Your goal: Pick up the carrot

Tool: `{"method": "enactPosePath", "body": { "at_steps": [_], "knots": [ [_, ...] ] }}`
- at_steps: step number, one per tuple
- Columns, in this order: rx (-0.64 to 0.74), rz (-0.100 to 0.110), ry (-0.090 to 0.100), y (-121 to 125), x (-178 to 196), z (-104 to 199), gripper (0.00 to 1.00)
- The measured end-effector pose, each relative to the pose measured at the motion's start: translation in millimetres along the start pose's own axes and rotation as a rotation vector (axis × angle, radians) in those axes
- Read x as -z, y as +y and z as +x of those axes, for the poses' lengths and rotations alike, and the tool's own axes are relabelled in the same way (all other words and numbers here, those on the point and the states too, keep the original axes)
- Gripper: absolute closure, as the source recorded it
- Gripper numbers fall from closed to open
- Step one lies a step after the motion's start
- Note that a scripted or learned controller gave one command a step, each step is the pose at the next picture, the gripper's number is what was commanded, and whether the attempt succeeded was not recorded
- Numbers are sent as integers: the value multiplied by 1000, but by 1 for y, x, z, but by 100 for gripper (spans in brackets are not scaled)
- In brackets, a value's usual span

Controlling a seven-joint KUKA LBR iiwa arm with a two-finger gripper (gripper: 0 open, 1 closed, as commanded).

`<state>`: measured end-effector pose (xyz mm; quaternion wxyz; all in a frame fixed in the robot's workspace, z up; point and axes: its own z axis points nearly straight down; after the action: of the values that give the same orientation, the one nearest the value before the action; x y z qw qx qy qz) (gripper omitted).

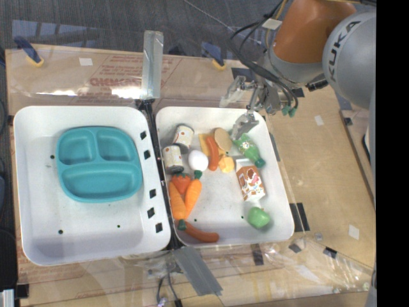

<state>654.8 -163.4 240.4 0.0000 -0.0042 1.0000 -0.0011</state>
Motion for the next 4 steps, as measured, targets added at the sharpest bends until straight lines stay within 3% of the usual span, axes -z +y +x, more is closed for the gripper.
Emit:
{"method": "enactPosePath", "body": {
  "at_steps": [1, 2, 3, 4],
  "knots": [
    [-74, -4, 7, 26, -94, 66, 0],
    [75, -4, 3, 64, -113, 100, 0],
    [46, -3, 3, 69, -150, 140, 0],
    [380, -3, -2, 71, -149, 139, 0]
  ]
}}
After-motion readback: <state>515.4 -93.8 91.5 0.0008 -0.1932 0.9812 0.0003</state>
